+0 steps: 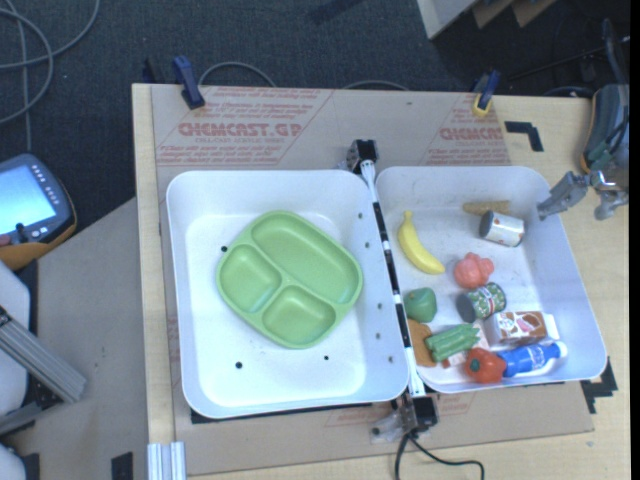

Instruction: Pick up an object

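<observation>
Look to the right edge, at about three o'clock. Your gripper (pixel 585 190) sits there, just outside the right bin (pixel 560 268), above its top right corner. You can see two grey fingers spread apart, with nothing between them, so it is let go and holding nothing. It is not touching any toy.

The closest thing to it is a small silver can (pixel 502 228) lying on its side, with a brown stick (pixel 485 206) just above it. Both are near the bin's one o'clock corner.

The other toys fill the rest of the right bin. A yellow banana (pixel 419 246) lies at about ten o'clock. A pink-red lumpy toy (pixel 474 270) sits in the middle. Below it is a dark round can (pixel 486 300), a green pepper (pixel 420 303) and a long green veggie (pixel 452 341). At five o'clock a little white and red box (pixel 522 326), a blue bottle (pixel 530 358) and a red tomato (pixel 485 365) are packed close together, touching.

The left bin (pixel 200 268) holds a green plate (pixel 290 278) with three parts.
</observation>
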Controlling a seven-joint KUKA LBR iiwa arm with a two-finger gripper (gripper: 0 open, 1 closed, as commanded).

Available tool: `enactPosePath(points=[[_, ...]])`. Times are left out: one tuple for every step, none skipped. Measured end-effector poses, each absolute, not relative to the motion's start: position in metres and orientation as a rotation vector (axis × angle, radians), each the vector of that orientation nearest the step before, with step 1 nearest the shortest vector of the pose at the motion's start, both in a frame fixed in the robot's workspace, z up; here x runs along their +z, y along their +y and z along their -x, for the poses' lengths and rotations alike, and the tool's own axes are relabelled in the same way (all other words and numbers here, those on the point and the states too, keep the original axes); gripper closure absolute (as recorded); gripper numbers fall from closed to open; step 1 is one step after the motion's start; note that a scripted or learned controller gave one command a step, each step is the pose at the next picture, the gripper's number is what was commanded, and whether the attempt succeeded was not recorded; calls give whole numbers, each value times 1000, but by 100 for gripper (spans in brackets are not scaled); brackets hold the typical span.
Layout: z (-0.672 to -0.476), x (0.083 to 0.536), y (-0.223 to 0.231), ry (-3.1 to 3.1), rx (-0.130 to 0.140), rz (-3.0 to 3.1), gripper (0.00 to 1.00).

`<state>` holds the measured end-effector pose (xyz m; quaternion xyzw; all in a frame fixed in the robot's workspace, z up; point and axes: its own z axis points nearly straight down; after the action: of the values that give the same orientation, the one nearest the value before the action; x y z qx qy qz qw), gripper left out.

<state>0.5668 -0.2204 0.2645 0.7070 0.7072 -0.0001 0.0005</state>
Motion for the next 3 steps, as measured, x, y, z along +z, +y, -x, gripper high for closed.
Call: enactPosePath(points=[[-617,88,-208,2228,-1,-2219,0],[-664,83,-149,2233,-23,-2228,0],[-662,92,-153,2227,-26,-2234,100]])
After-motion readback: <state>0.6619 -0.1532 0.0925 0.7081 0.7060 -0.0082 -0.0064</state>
